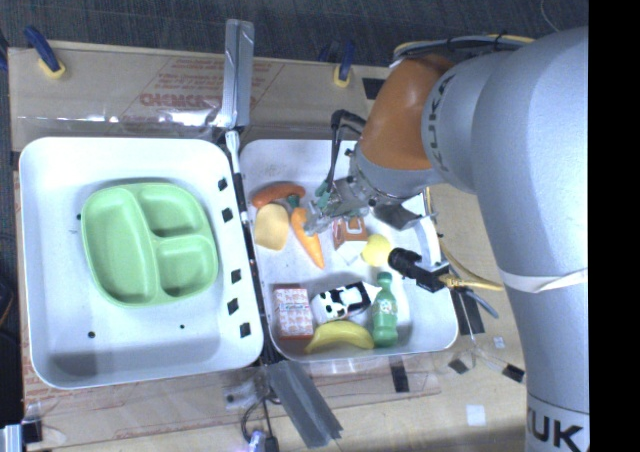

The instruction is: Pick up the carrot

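Orange and tapered, the carrot (pixel 308 239) was seen lying in the right bin (pixel 440 325), its thick end beneath the gripper (pixel 327 205). Whether anything was grasped could not be told. A smooth yellow potato (pixel 270 227) lay just left of the carrot, a reddish sausage (pixel 277 192) above it. A curved banana (pixel 338 338), a green bottle (pixel 385 309) and a boxy carton (pixel 292 309) were ranged along the near wall. A glossy green tray (pixel 150 242), divided into compartments, sat in the left bin (pixel 60 340).
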### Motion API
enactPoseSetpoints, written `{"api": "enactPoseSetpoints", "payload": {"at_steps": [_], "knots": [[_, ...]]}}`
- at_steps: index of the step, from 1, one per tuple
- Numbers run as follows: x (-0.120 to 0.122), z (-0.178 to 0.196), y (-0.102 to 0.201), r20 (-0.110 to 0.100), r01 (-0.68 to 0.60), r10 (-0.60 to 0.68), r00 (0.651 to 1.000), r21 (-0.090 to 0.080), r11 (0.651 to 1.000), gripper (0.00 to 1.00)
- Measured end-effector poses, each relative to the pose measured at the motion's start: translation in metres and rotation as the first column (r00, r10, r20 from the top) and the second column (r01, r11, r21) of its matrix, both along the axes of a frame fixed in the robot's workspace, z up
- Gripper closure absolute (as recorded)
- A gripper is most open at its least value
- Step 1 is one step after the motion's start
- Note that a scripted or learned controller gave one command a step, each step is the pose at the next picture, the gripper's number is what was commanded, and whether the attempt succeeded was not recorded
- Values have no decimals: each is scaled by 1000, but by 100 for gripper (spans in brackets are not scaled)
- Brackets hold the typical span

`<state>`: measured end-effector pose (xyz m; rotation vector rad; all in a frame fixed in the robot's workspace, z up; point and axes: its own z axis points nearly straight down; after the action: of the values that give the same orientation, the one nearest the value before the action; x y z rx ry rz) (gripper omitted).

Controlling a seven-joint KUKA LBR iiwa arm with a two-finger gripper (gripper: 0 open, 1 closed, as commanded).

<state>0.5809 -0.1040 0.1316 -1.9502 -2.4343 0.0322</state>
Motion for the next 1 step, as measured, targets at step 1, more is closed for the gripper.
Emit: {"api": "enactPoseSetpoints", "payload": {"at_steps": [1], "knots": [[0, 0, 0, 0, 0, 0, 1000, 0, 1000, 0]]}}
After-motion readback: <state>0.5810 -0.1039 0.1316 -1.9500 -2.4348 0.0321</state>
